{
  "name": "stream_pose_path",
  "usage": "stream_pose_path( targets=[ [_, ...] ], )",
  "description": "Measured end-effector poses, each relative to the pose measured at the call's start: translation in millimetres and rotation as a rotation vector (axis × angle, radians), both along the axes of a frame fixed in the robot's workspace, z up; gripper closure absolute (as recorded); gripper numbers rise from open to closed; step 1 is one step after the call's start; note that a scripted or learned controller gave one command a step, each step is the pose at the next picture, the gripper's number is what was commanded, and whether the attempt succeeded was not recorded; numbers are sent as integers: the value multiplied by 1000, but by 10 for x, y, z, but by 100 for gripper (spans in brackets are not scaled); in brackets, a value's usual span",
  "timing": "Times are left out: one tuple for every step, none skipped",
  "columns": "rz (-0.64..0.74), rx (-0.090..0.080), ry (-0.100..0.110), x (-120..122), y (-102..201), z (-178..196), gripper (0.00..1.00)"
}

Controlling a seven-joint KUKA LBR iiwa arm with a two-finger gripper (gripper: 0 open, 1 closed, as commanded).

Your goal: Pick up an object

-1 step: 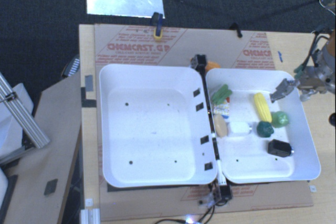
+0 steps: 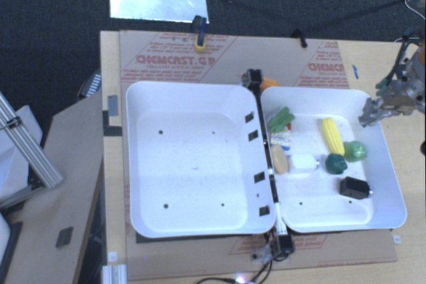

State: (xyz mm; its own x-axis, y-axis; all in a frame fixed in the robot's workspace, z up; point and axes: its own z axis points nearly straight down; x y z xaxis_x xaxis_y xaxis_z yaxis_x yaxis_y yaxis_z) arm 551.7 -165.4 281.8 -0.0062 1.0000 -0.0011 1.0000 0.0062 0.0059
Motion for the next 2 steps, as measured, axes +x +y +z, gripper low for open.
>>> stream_pose_path(
  targets=[
    [3, -2, -12, 274, 309, 1340, 100],
    [2, -3, -13, 526, 416, 2622, 100]
  ],
)
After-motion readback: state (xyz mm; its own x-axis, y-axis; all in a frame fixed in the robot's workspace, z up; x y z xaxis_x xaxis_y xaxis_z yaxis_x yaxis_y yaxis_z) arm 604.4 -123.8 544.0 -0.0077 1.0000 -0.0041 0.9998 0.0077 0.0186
